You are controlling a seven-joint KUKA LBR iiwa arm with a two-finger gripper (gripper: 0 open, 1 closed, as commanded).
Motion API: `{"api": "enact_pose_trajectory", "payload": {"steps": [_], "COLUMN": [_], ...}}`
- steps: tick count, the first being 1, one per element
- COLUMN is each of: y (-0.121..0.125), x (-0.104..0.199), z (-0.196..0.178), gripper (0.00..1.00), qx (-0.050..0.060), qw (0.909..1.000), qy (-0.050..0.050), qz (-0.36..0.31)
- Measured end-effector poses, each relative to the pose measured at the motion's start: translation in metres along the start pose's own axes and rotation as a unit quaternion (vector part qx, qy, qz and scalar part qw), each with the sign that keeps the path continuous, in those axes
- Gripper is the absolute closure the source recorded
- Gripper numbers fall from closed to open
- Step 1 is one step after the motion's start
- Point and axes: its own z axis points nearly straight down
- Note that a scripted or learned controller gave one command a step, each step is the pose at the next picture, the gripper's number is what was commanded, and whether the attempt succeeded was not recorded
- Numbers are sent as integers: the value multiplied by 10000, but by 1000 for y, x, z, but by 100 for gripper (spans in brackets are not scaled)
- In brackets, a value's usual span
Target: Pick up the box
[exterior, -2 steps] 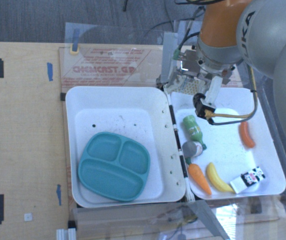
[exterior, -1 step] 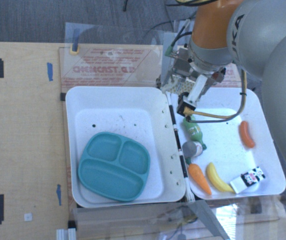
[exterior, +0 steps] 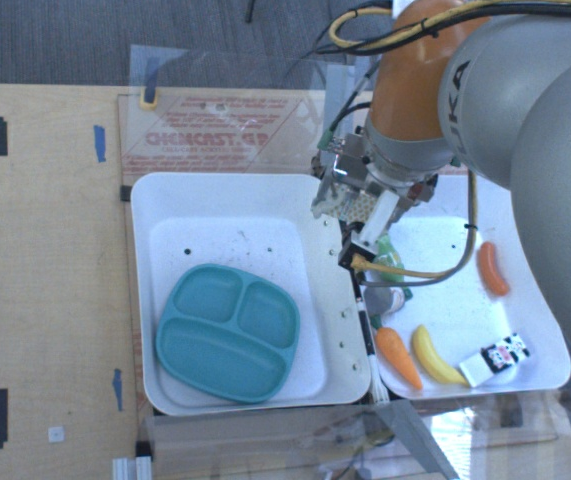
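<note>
- The gripper hangs over the far left corner of the right bin, close above the rim it shares with its neighbour; whether it is open or closed cannot be told, and nothing is seen held in it.
- The orange band sits just above the wrist, beyond the far edge of the right bin, and the grey arm runs from there over the bin's far right side and out of the view.
- A green thing, too hidden to name, lies in the left part of the right bin, just nearer than the gripper.
- A carrot lies in the near left corner of the right bin, pointing toward the near rim.
- A banana lies just right of the carrot, along the near side of the right bin.
- A sausage lies near the right wall of the right bin, well apart from the gripper.
- The box, white with black markings, lies in the near right corner of the right bin, just right of the banana and apart from the gripper.
- The left bin touches the left side of the right bin and holds a teal divided plate.
- A clear sheet with red lettering lies on the pale bench, beyond and left of the right bin.
</note>
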Motion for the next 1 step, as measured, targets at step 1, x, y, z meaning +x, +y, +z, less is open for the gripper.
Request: {"api": "enact_pose_trajectory", "payload": {"steps": [1], "y": [2], "x": [-1], "z": [-8], "gripper": [100], "qx": [9], "qw": [10000], "qy": [-5], "qz": [11]}}
